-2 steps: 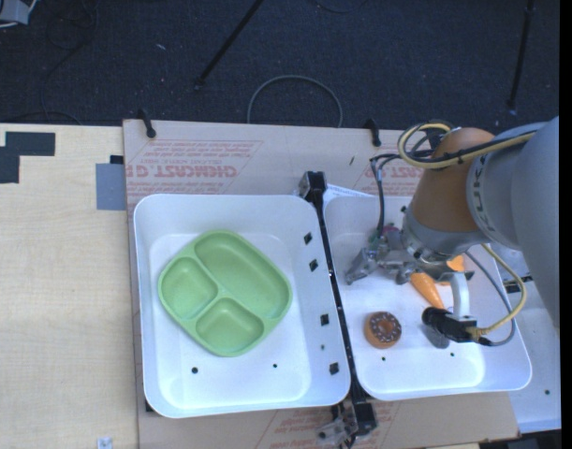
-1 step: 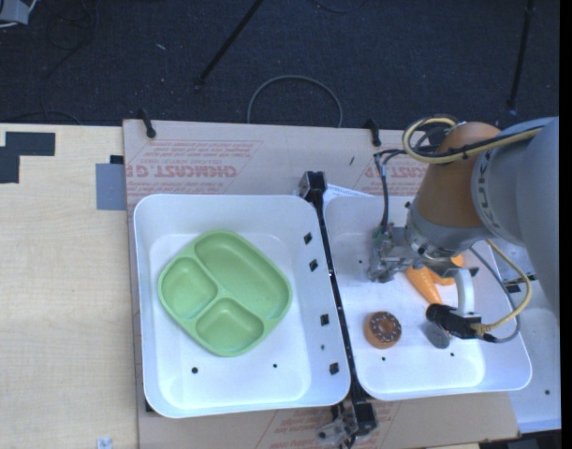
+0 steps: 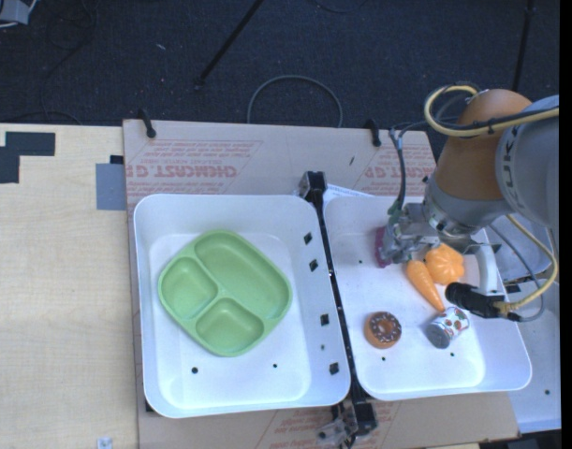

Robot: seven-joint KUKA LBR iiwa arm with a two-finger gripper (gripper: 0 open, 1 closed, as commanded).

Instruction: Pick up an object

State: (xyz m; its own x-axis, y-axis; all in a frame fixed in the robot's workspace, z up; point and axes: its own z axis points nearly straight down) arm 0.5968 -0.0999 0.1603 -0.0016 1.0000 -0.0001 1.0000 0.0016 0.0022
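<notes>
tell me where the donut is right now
The donut lies in the right-hand bin near its front left part, close to the divider between the bins, with the small can to its right and the orange carrot just behind it.

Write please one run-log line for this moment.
arm: over right bin | gripper: low beside purple object | carrot, donut, can: lying loose | left bin: green tray

hand (image 3: 398, 241) fingers hidden under wrist; purple object (image 3: 385, 247) partly covered by hand.
</notes>
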